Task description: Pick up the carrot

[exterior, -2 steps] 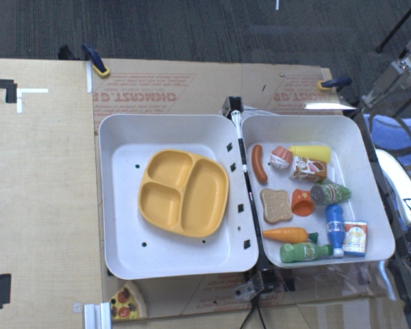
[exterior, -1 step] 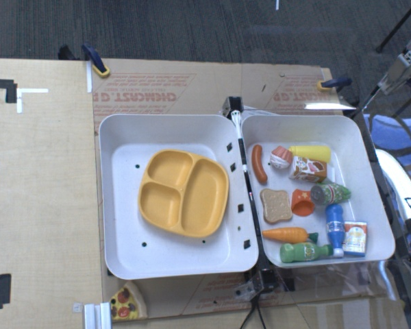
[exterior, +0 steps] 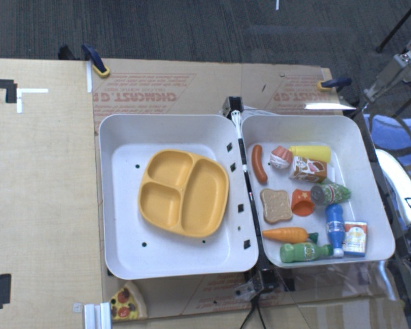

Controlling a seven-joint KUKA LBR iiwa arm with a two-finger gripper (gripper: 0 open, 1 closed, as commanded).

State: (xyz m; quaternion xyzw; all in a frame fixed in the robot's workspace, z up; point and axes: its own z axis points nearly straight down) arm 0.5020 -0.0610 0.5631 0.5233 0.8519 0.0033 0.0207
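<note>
The carrot is orange with a small green stem end and lies on its side near the front of the right bin. A slice of toy bread is just behind it. A green bottle lies just in front of it, and a blue bottle stands close to its stem end on the right.
The right bin also holds a sausage, an orange cup, a juice box, a can and a yellow item. A yellow divided plate sits in the left bin. Clamps hold the cardboard behind the bins.
</note>
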